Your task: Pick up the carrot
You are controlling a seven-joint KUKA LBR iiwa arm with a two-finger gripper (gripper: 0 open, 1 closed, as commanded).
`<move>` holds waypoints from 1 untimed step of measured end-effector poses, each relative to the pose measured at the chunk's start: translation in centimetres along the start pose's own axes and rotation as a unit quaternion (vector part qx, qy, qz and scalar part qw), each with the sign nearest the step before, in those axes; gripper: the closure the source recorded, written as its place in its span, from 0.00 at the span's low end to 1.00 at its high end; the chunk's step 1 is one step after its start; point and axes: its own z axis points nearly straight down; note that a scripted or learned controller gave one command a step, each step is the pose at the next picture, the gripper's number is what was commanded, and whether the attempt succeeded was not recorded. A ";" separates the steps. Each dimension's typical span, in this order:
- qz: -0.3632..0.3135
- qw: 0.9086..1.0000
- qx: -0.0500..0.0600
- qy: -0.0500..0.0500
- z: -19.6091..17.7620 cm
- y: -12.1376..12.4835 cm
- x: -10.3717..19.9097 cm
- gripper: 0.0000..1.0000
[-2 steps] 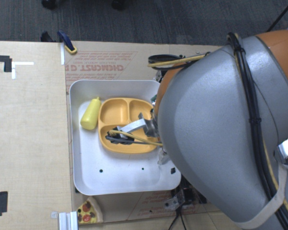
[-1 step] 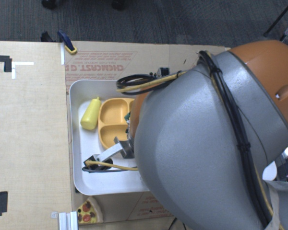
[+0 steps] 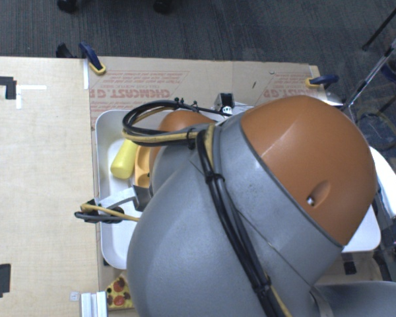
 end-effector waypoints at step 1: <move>0.000 1.000 -0.001 -0.002 -7.0 1.7 6.5 0.00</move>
